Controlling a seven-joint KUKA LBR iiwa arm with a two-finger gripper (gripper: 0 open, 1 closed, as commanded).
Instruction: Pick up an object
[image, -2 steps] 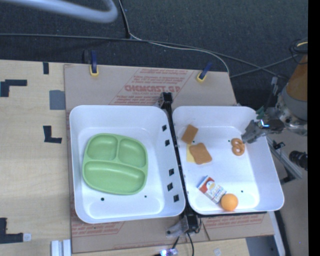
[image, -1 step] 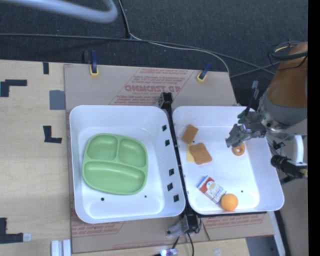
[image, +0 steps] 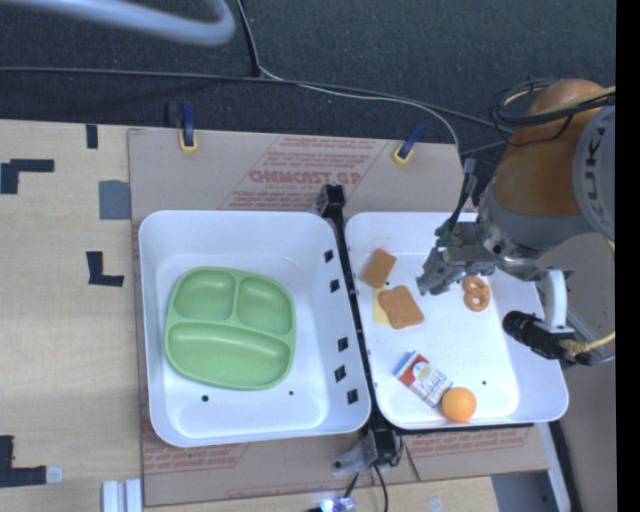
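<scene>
My gripper (image: 438, 274) hangs over the right bin (image: 500, 400), just right of the toast-like pieces and left of a small pretzel (image: 477, 293). A brown square piece (image: 378, 268) lies at the bin's upper left, and a larger brown slice (image: 402, 307) rests on a yellow cheese-like slice (image: 381, 311) below it. Near the bin's front lie a small red-and-white packet (image: 424, 379) and an orange ball (image: 459, 404). Nothing shows between the gripper's fingers.
The left bin (image: 170, 395) holds a green divided plate (image: 231, 327). A black divider (image: 345, 310) runs between the bins. The arm's grey and orange body (image: 550, 170) covers the right bin's upper right corner. Cables cross the dark floor behind the bench.
</scene>
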